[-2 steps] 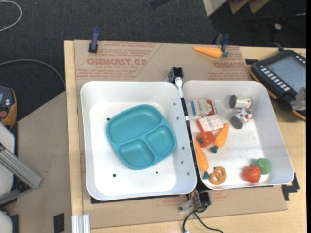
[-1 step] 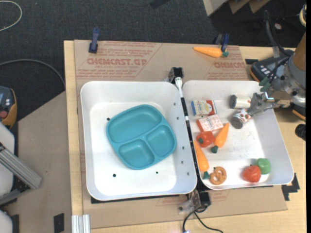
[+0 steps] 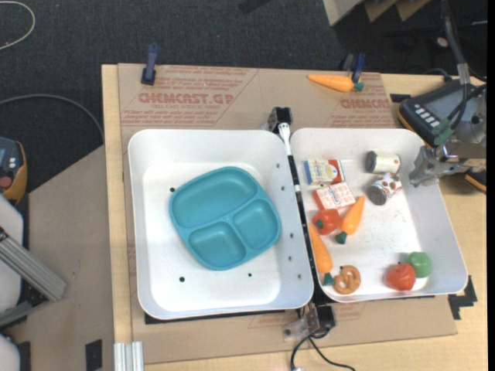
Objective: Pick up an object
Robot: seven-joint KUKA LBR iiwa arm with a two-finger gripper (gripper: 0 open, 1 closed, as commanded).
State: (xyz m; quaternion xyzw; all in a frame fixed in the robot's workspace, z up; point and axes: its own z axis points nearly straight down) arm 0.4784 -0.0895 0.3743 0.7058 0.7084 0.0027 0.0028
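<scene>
The desk is lying under a brown cardboard sheet printed with red lettering, and it is carrying two shallow white bins side by side. The left bin is holding a teal divided plate near its middle, tilted a little.

The right bin is holding the small things. A red-and-white carton is lying toward 11 o'clock in that bin, with a second small carton just below it. A white cylinder is lying on its side toward 12 o'clock, and a small can is sitting just under it. A red tomato-like piece is touching an orange carrot near the centre, and another carrot is lying along the bin's left wall at 8 o'clock. A pretzel is sitting at 6 o'clock — a red fruit and a green piece are sitting together at 5 o'clock.

One more orange carrot is lying on the cardboard beyond the bins, at 12 o'clock, beside a blue clamp.

The gripper is hanging at the right bin's 2 o'clock rim, apart from every object — whether its jaws are apart or together cannot be told.
</scene>
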